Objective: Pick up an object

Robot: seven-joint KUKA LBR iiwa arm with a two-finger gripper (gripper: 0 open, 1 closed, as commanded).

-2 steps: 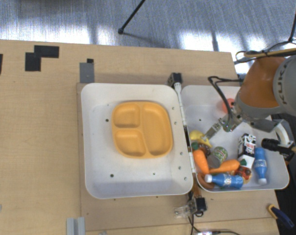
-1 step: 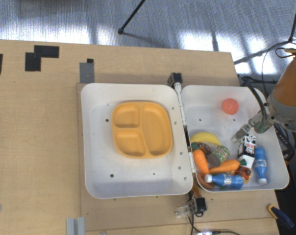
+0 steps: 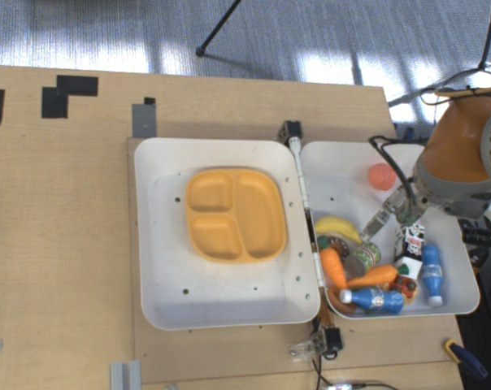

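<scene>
Right bin [image 3: 453,303]: a heap of small objects lies against its near wall, comprising two orange carrots [image 3: 333,268], two blue bottles [image 3: 432,275], one yellow banana [image 3: 336,228], one round can [image 3: 364,256] and one black-and-white carton [image 3: 411,243]; one pink ball [image 3: 382,176] sits apart toward the far wall. The gripper [image 3: 374,224] hangs over the heap just beside the banana, fingers slightly parted and grasping nothing. Left bin [image 3: 160,299], adjoining: one orange three-compartment plate [image 3: 232,214].
</scene>
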